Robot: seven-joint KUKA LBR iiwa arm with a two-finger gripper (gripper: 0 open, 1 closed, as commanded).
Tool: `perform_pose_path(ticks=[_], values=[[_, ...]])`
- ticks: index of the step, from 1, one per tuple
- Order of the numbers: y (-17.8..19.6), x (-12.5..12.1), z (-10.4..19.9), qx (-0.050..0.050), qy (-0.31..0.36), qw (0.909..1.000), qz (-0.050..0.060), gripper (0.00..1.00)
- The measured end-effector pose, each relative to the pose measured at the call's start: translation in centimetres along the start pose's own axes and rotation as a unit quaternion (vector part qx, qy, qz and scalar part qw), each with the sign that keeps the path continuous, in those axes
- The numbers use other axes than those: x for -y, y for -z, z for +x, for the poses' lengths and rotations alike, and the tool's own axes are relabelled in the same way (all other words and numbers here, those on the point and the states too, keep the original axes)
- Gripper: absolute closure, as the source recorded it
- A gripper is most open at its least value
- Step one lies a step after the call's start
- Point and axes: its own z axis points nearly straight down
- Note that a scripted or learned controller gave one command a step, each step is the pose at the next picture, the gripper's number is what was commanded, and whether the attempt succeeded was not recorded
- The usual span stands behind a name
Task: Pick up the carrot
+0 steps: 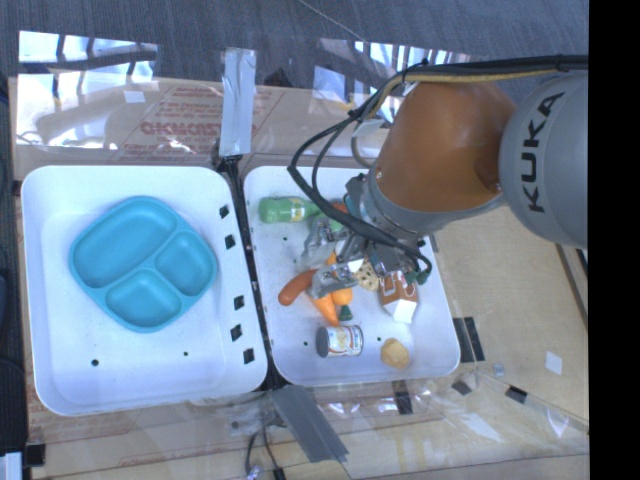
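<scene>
The carrot (331, 306) is a short orange piece with a green end, lying in the middle of the right bin (432, 320). My gripper (329, 266) reaches down from the big orange-banded wrist (440, 148) and sits right over the carrot's upper end, touching or nearly touching it. The metal parts of the gripper cover part of the carrot. Whether the carrot is held cannot be seen from this angle.
An orange-red sausage-like piece (295, 288) lies just left of the carrot. A green bottle (283, 209), a small can (340, 341), a potato (396, 352) and a brown-and-white block (399, 296) share the right bin. The left bin (60, 368) holds a blue divided plate (143, 262).
</scene>
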Motion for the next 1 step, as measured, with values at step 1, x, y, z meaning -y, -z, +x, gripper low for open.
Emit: perform_pose_path(ticks=[1], values=[[2.68, -3.36, -1.05, -0.004, 0.186, 0.9825, -0.002, 1.0]])
